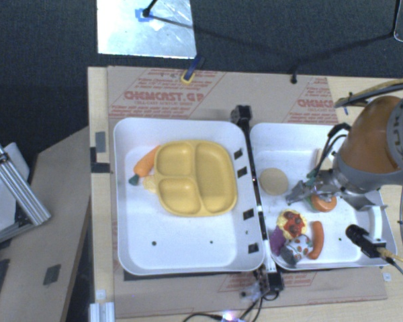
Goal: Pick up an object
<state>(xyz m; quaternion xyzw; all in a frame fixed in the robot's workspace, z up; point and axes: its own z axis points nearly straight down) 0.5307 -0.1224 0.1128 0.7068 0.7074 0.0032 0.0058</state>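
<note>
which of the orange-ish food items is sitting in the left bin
The carrot, wedged against the yellow divided tray's left edge. The sausage and the orange-red piece under the end effector both lie in the right bin.

Grey arm (383, 146) with orange band, bent low from the right, claw (307, 190) pointing left.

1. Yellow divided tray (191, 178) in the white left bin (131, 200).
2. Orange carrot (146, 160), green tip.
3. Tan round piece (274, 180) (plain, unpatterned).
4. Red-orange sausage (316, 239).
5. Multicoloured toy (291, 224): red, yellow, purple.
6. Orange band (371, 136) on the grey arm.
</note>
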